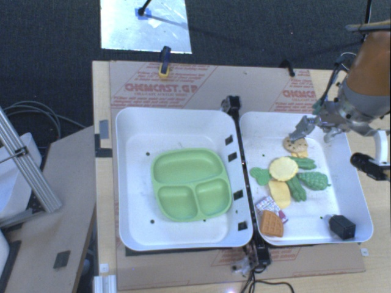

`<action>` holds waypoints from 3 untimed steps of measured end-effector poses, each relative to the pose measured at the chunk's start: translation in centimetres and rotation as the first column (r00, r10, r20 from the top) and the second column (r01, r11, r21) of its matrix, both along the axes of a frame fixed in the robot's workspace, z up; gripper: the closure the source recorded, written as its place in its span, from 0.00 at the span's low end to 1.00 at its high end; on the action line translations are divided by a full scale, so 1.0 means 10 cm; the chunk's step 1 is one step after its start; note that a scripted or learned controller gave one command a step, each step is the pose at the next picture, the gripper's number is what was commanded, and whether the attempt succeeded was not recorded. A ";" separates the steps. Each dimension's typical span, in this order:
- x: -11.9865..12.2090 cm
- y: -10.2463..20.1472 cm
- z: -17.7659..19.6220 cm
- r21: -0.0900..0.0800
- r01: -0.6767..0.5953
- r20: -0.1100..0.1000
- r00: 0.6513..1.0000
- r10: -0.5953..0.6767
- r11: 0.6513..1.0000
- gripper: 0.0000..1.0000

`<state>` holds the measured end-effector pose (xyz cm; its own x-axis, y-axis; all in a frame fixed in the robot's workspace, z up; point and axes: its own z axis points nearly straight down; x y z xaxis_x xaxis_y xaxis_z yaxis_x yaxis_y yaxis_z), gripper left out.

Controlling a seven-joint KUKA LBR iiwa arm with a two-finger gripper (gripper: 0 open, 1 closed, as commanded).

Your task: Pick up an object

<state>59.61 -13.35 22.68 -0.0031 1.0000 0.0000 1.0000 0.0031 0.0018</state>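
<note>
My gripper [314, 132] hangs over the back of the right bin [354, 188], open, with nothing between its fingers. Its left fingertip is just above a round brown cookie [295, 144]. In front of the cookie lies a cluster of toy food: a yellow disc [283, 168], green leafy pieces [314, 180], a green piece [261, 176] and a pale yellow block [280, 193]. An orange waffle-like piece [272, 223] and a small patterned packet [266, 204] lie near the bin's front left. A black block [342, 226] sits in the front right corner.
The left bin [131, 163] holds a green divided plate [189, 184]. A black clamped divider [238, 163] runs between the two bins. A metal frame [24, 163] stands at the far left, off the bench.
</note>
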 end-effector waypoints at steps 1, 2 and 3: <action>-0.27 0.12 -1.47 0.001 0.003 -0.001 1.000 -0.003 1.000 0.00; -1.09 0.57 0.91 0.000 -0.005 0.014 1.000 0.005 1.000 0.00; -1.11 0.93 -0.50 0.003 -0.001 -0.012 1.000 0.001 1.000 0.00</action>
<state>48.48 -4.10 17.71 -0.0037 1.0000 0.0028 0.9999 0.0037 -0.0105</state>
